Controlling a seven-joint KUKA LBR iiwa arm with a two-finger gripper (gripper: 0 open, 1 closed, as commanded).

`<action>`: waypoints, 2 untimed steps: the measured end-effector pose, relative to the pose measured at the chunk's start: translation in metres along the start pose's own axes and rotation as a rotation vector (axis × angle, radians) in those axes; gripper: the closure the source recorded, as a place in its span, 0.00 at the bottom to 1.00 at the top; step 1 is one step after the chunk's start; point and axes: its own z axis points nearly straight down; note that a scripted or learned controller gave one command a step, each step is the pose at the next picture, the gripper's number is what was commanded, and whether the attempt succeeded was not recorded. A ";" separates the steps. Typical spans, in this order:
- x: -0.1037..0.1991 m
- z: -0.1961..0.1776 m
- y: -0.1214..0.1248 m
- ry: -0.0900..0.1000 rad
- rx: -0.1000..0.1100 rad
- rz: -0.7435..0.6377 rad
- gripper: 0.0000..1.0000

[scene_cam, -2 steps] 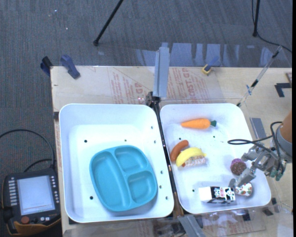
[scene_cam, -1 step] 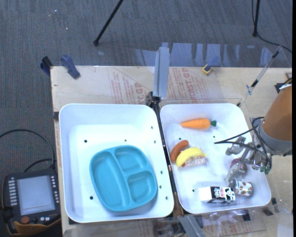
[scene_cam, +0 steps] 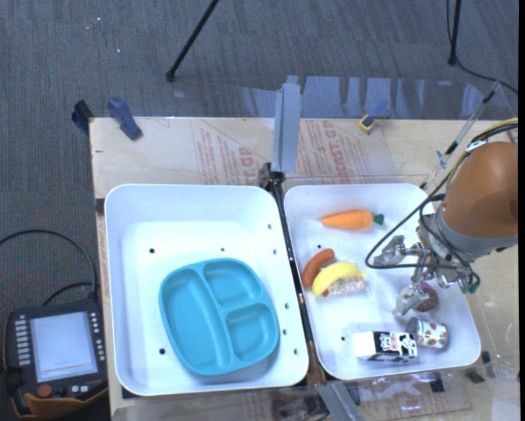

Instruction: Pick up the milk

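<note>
The small black-and-white milk carton [scene_cam: 384, 344] lies on its side at the near edge of the right white bin [scene_cam: 332, 202]. The metal gripper [scene_cam: 413, 300] hangs just above it, and I cannot tell how it is set. A blue plastic divided plate [scene_cam: 218, 316] sits in the left bin.

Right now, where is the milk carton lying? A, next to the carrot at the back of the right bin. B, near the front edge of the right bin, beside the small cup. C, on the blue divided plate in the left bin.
B: the milk carton lies on its side near the right bin's front edge, beside the small cup.
</note>
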 end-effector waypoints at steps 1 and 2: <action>0.000 0.000 0.000 0.000 0.000 0.001 0.00; -0.014 -0.040 -0.012 -0.001 0.001 0.149 0.00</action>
